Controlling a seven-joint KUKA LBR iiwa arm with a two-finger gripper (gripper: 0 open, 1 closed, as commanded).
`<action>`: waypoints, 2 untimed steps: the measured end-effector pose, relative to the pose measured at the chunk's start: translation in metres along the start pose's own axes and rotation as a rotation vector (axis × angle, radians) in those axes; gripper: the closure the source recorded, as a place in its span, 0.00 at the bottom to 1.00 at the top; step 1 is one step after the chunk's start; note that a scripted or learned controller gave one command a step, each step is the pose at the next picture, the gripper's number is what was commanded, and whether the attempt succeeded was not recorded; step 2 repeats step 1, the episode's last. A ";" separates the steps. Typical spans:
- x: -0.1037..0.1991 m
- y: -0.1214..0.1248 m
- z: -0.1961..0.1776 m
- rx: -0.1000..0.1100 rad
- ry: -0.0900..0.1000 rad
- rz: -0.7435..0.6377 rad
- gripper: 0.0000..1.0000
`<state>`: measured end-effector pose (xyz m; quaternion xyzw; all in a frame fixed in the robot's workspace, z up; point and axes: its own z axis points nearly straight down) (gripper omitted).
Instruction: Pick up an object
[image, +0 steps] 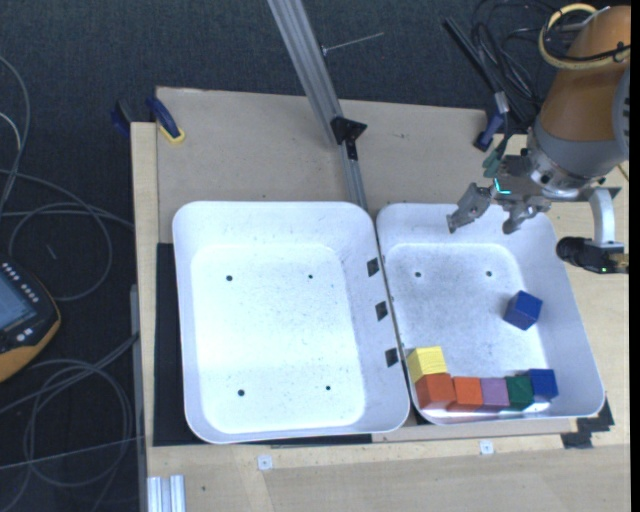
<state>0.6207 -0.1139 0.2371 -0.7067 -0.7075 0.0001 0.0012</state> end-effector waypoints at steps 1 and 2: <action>-0.037 -0.067 0.028 0.005 0.000 0.006 0.00; -0.037 -0.067 0.028 0.005 0.000 0.006 0.00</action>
